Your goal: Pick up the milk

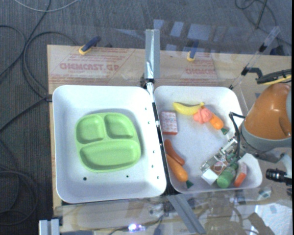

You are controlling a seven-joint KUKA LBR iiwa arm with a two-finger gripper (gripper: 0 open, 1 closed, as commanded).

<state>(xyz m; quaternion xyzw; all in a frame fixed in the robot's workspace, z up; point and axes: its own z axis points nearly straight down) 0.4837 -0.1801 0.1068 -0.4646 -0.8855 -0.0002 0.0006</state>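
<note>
A small white carton with a brown-red face, which I take for the milk (211, 174), lies near the front right corner of the right bin (196, 94). It rests against a green toy (226, 178). My gripper (219, 158) hangs low in the bin just above and behind the carton, at the end of the orange-banded arm (267, 116) reaching in from the right. Its metal tip partly covers the carton's top edge. I cannot make out whether anything is held.
The right bin also holds a banana (188, 108), a pink toy (203, 115), an orange piece (216, 123), a red-and-white box (168, 122), a sausage (174, 152), a carrot (178, 171) and a small orange piece (240, 178). A green divided plate (108, 141) lies in the left bin (63, 175).
</note>
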